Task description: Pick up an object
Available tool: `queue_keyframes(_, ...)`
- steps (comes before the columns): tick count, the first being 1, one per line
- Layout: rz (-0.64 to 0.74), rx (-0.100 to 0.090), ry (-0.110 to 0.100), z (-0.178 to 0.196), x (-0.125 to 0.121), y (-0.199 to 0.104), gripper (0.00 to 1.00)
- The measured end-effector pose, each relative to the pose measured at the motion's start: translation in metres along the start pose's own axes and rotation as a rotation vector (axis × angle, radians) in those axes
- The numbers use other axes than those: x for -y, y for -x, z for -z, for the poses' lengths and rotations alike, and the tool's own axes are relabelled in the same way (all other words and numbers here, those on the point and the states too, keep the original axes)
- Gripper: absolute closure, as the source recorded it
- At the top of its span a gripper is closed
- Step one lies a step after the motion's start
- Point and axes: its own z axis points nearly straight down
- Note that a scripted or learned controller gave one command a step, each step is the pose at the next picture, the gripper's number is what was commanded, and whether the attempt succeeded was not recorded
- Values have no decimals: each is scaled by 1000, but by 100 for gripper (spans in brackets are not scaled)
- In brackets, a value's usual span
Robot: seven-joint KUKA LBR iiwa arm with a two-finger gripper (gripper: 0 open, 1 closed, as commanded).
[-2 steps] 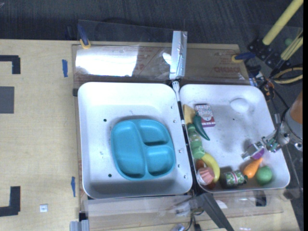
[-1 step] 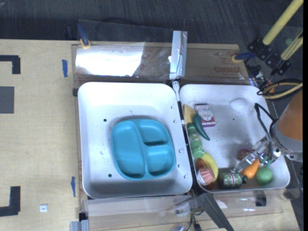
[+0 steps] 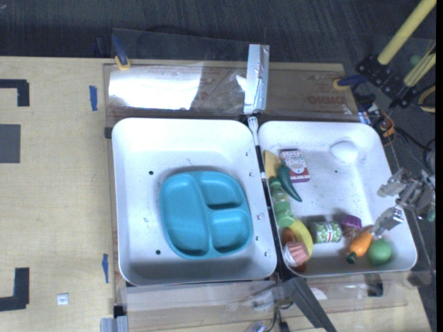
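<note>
The right white bin (image 3: 360, 135) holds several toy foods. Along its left wall lie a yellow piece (image 3: 271, 163), a dark green pepper (image 3: 286, 184), a light green vegetable (image 3: 282, 207) and a yellow banana (image 3: 302, 232). A red and white carton (image 3: 296, 165) lies near the middle and a white egg shape (image 3: 344, 151) at the back. Near the front are a green-labelled can (image 3: 327, 232), a purple piece (image 3: 351, 221), an orange carrot (image 3: 360, 243), a green round fruit (image 3: 380, 252) and a red can (image 3: 296, 254). My gripper (image 3: 385, 206) reaches in over the bin's right rim, open, with nothing between its fingers, just above the carrot.
The left white bin (image 3: 138, 144) holds a blue divided plate (image 3: 205, 213). A clear plastic sheet (image 3: 180, 81) and a metal bracket (image 3: 257, 78) stand behind the bins. Yellow-handled gear (image 3: 408, 26) sits at the upper right.
</note>
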Motion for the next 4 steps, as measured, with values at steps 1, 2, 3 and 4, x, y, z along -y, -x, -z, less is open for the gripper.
queue_keyframes(1, 452, -11, 3, -82, -23, -10, 0)
queue_keyframes(2, 969, -2, 5, 5, -78, -2, 0)
queue_keyframes(3, 1061, -6, 6, -73, -142, 6, 0)
queue_keyframes(4, 1530, -1, 4, -108, -113, -2, 0)
